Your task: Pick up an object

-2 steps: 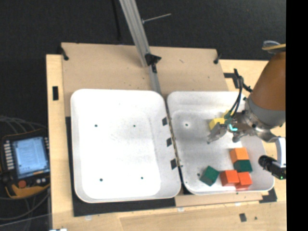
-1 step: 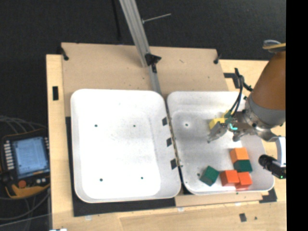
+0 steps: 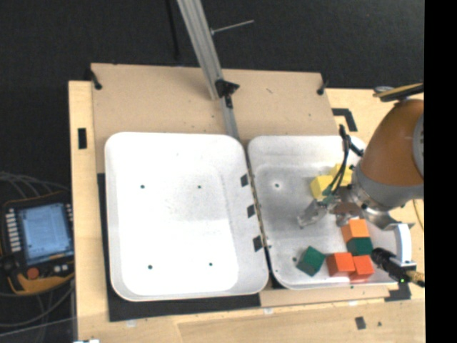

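Several blocks (image 3: 349, 260) crowd right bin's (image 3: 285, 164) near edge; left side open.

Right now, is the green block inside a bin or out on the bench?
Inside. The green block lies on the floor of the right bin, near its front edge, left of the orange blocks.

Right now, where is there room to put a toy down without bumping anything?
The left bin has the most bare room, across its whole floor. In the right bin, the far-left patch near the divider is free. The right bin's near-right part is crowded: yellow block, orange blocks, green blocks and the claw.
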Robot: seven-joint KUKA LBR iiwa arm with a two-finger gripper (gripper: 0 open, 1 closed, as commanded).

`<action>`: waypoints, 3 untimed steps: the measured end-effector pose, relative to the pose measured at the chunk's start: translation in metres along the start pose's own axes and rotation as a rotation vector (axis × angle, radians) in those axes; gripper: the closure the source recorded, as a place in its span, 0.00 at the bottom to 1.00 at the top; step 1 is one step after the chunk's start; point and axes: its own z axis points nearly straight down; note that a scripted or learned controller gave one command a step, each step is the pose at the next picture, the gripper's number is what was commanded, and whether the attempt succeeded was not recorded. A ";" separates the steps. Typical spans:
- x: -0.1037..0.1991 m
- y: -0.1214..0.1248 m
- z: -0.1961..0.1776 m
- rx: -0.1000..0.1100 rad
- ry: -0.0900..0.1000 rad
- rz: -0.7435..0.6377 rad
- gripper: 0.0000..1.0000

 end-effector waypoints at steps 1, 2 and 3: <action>-0.003 -0.001 0.063 0.000 0.000 0.000 0.00; -0.005 0.000 0.072 -0.006 -0.001 0.001 0.00; -0.006 0.001 0.061 -0.010 0.000 0.009 1.00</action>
